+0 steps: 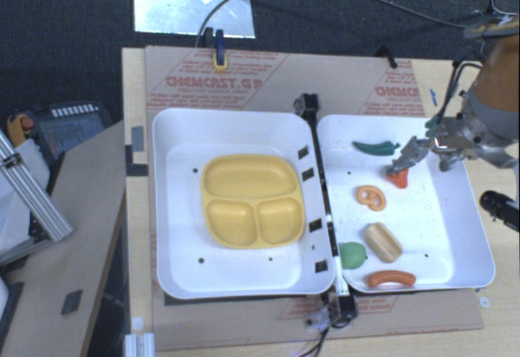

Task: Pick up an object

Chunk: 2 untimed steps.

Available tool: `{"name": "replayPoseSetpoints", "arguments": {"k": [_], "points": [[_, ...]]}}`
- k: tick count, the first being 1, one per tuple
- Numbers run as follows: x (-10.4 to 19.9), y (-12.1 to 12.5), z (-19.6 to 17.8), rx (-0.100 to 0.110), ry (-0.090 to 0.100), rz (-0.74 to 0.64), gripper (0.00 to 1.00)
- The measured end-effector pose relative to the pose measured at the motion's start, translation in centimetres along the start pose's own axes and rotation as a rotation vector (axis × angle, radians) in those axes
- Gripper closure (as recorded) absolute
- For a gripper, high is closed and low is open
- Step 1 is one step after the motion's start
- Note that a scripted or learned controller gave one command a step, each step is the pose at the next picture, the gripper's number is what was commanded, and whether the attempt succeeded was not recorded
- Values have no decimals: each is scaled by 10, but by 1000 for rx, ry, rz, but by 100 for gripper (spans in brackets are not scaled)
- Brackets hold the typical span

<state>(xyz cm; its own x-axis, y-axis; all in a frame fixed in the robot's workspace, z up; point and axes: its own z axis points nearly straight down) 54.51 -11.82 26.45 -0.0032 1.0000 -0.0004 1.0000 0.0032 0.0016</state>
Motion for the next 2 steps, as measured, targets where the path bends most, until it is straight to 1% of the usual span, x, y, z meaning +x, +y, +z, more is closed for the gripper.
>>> {"name": "replayPoseSetpoints", "arguments": {"k": [1, 2], "points": [[10, 4, 54, 3, 1, 1, 0], [17, -1, 100, 4, 1, 2, 0]]}}
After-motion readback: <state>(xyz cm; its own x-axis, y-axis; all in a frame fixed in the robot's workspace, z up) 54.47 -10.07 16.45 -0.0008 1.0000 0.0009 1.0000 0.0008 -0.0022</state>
